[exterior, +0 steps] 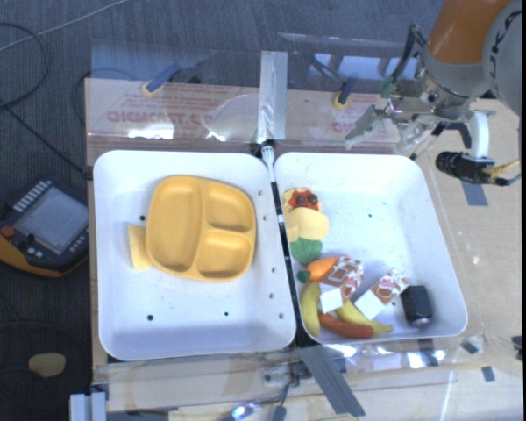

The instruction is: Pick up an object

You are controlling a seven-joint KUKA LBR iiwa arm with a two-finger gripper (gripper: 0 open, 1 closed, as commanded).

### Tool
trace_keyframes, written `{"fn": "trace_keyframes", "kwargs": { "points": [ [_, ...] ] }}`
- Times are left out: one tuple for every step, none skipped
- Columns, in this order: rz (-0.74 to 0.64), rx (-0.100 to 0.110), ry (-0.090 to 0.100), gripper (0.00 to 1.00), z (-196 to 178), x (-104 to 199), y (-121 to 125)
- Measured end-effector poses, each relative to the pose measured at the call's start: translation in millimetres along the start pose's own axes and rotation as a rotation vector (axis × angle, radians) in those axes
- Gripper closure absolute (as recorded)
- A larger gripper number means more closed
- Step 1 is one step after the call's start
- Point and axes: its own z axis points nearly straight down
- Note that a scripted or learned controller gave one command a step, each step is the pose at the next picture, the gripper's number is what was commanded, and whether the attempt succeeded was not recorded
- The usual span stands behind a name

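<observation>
Sitting on a cardboard-topped bench (193, 117) — 2 white bins (114, 261) — dark carpet (35, 86) around.

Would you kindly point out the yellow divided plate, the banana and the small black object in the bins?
yellow divided plate (199, 226), camera view, on its central ridge.
banana (310, 309), camera view, on its curved middle.
small black object (416, 304), camera view, on its top face.
</observation>
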Motion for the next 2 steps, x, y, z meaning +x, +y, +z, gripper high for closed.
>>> {"fn": "trace_keyframes", "kwargs": {
  "points": [
    [-0.002, 0.003, -0.001, 1.00, -7.5, 0.5, 0.5],
    [-0.002, 0.003, -0.001, 0.00, -7.4, 0.5, 0.5]
  ]
}}
